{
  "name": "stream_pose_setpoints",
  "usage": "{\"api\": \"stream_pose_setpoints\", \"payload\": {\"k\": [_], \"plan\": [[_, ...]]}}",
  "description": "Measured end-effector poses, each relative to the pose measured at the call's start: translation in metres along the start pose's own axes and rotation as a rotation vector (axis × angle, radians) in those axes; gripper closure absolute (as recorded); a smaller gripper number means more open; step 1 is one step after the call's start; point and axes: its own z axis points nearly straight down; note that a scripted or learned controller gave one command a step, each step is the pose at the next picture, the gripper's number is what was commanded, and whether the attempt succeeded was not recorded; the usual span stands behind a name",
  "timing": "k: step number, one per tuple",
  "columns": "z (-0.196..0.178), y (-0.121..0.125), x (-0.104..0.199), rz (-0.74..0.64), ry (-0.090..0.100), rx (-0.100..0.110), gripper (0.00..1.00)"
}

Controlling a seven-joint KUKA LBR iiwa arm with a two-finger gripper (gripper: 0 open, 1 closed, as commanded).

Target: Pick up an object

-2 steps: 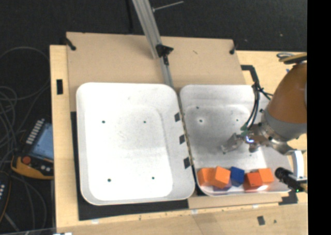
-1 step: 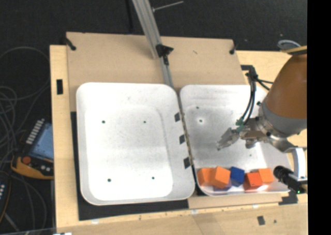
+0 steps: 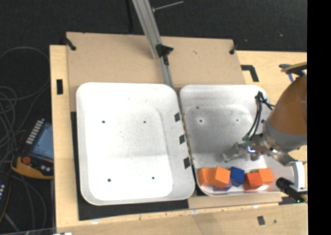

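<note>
The grey arm (image 3: 289, 120) reaches in from the right, wrist angled down-left.

Tabletop (image 3: 129, 58), tan; metal rail (image 3: 147, 14) slanting across rear edge; handheld pendant (image 3: 36, 151) with cables (image 3: 15, 73) on dark floor, left.

End effector (image 3: 247, 150) fingers too blurred to judge; purple item (image 3: 221, 188) mostly hidden under orange block (image 3: 221, 176).
</note>
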Motion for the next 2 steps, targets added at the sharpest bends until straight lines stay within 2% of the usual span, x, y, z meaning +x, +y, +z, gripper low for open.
{"api": "stream_pose_setpoints", "payload": {"k": [1, 2], "plan": [[0.03, -0.008, 0.06, -0.008, 0.0, -0.009, 0.0], [0.029, 0.026, 0.077, -0.009, 0.001, -0.01, 0.0]]}}
